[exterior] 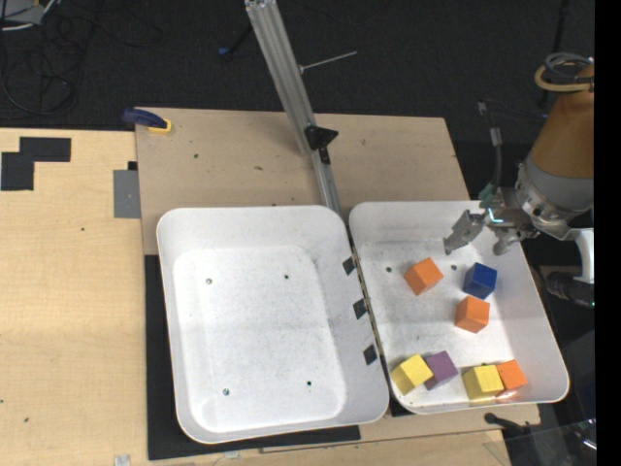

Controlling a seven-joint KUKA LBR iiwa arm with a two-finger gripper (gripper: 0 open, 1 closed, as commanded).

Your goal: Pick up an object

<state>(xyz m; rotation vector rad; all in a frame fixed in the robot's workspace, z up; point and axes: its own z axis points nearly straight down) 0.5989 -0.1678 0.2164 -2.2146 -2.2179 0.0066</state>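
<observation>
Fingers (464, 231) of the grey two-finger gripper (482, 233) hang spread, gripping nothing, above the right shallow white bin (553, 357). Just below sit a small blue cube (479, 280) and an orange cube (423, 276).

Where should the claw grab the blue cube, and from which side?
Take the blue cube from above, across two opposite flat sides. It sits apart from the orange cubes, so there seems to be room for fingers. The claw hangs just above it.
</observation>
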